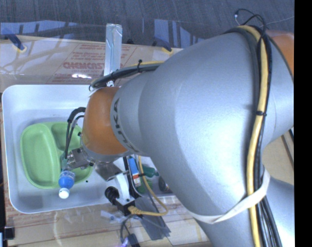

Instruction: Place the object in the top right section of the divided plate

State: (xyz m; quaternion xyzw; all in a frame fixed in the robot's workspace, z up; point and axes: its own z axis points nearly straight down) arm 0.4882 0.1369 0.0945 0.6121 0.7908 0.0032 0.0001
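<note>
I saw the green divided plate point(37, 153) lying in the left white bin point(22, 99), with the arm point(197, 122) reaching across over it. A small clear bottle with a blue cap end point(66, 181) sat at the gripper point(73, 163), over the plate's near edge. I could not tell whether the bottle was actually clamped.

Dark grey ribbed carpet point(68, 4) covers the floor along the top. Below it lies a sheet of brown cardboard point(53, 60) printed with red lettering — glare falls across it from a clear plastic cover. Strips of blue tape point(14, 41) hold its corners — and a silvery upright post point(113, 48) stands at its middle.
</note>
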